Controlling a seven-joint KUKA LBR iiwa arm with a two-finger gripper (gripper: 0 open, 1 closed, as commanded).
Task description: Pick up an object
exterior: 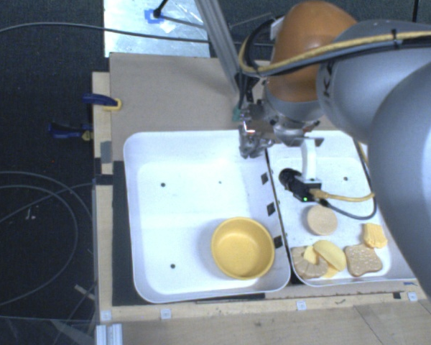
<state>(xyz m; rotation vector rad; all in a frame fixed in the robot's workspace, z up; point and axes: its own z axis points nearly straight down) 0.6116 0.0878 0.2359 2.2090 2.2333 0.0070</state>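
Bins (pixel 151 192) on brown bench (pixel 172 92), dark carpet (pixel 36 63) w/ cables around.

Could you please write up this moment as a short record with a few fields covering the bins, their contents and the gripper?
left bin: holds a yellow bowl, upright, near the front right corner
right bin: holds a round cracker, a square cracker and several yellow pieces along the front
gripper: above the back of the divide between the bins, nothing seen in it
jaws: state cannot be told
task status: no object picked up yet
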